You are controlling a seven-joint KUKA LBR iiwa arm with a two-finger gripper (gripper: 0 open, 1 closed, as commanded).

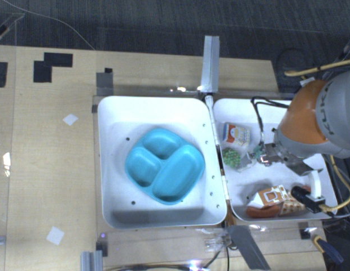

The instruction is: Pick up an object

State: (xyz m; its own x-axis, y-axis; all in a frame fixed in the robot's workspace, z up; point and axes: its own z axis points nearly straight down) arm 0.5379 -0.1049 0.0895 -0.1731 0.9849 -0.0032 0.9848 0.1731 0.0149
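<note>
— Pale wood is spreading out as the counter [45,168] under both of your bins, with dark carpet [163,10] lying beyond its far edge. What is sitting in the left bin [113,117]?

— A blue divided dish [163,165] is lying there by itself. Its three hollows are facing up, and it is sitting roughly mid-floor, apart from the walls.

— And the right bin [243,109]?

— That one is carrying the smaller things. A small carton [236,134] with an orange and white label is lying near the dividing wall, toward the far side. Just on the near side of it, a clump of green peas [232,158] is resting close to that same wall. Along the near wall a reddish-brown sausage [259,211] is lying, and a brown and white packet [275,196] is sitting right against it.

— Where are you reaching?

— My arm [310,123] is reaching in from the right, over the right bin. My claw [264,156] is hanging just to the right of the peas, between the carton and the packet.

— Is it gripping anything?

— I am not managing to tell how wide the claw is standing, or whether it is touching the peas. All the things I might pick up are lying in the bins.
</note>
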